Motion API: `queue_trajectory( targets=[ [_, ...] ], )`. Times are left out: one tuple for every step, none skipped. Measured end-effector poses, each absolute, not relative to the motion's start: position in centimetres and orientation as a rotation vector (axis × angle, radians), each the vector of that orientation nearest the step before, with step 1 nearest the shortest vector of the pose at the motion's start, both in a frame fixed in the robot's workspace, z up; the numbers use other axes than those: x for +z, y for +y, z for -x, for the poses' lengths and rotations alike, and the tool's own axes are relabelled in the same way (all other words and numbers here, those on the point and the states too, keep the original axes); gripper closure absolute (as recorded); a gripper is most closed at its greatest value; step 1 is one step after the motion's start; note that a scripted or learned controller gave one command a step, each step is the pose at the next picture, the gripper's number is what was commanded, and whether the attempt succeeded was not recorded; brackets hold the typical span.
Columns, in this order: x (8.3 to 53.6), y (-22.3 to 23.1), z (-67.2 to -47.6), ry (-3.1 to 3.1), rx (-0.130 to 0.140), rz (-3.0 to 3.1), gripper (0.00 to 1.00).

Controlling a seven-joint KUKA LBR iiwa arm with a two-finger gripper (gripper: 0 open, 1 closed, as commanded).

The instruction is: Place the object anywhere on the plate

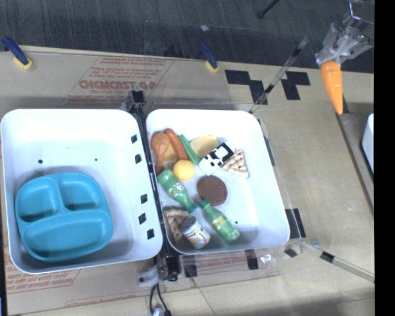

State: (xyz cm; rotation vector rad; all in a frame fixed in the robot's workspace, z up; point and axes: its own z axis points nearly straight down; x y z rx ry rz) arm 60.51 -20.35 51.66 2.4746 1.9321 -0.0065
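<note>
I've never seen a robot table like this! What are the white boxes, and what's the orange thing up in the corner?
You are looking down from a camera fixed above a bench. The two white boxes are shallow bins. The left bin holds a blue plate with sections. The right bin holds toy food: a lemon, green bottles, a brown cookie, bread. The robot arm's gripper is at the top right, and the orange thing is a toy carrot hanging from its fingers. Its job is to put the carrot on the plate.

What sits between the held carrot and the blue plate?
In the camera view, the carrot hangs from the gripper at upper right; the right bin of toy food lies between it and the plate.
</note>
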Motion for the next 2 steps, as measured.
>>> queue_trajectory(
  targets=[
    [44.1, -18.1, -64.0, 1.484, -0.02, -2.778, 1.0],
    [50.7, -19.9, -65.7, 1.321, -0.008, -2.852, 1.0]
  ],
)
